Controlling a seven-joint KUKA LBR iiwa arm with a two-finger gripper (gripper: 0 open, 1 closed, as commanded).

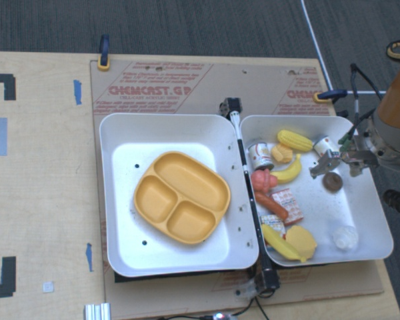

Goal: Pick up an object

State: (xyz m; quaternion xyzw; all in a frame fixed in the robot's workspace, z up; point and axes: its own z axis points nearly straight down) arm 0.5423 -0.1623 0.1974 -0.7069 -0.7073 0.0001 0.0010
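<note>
Brown ball (333, 182) beside pincer (325, 165)

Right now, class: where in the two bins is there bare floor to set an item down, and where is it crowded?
Right bin: bare floor lies between the clear cup and the red sausage, below the gripper. Its left side is crowded with toy food. Left bin: the yellow divided plate takes the middle, leaving bare strips around it.

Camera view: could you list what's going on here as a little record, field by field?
left bin: holds a yellow divided plate
right bin: toy food, including corn, a banana, a can and a brown ball
arm: reaches in from the right
gripper: over the right bin, just above the brown ball
held: nothing seen between the fingers
</note>
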